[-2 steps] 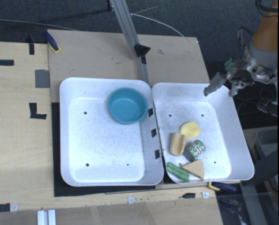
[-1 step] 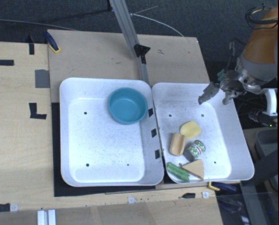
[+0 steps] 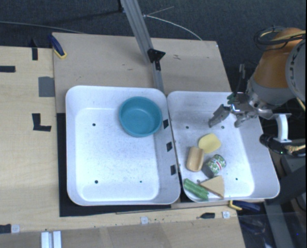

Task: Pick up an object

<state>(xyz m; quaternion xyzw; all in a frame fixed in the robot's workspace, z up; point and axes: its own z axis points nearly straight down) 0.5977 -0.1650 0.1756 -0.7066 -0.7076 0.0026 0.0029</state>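
the gripper (image 3: 229, 117) hangs spread and empty at 1 o'clock in the right bin (image 3: 256, 187). the yellow piece (image 3: 209, 142) lies nearest, toward 7 o'clock of it, just beside the roll (image 3: 194, 158) and can (image 3: 214, 165). best to descend straight, fingers straddling its narrow width, clear of the neighbours.

The arm (image 3: 277, 71) reaches in from the right, its gripper (image 3: 229, 119) spread wide, holding nothing.

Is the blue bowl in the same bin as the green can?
No, the blue bowl sits in the left bin, the green can in the right bin.
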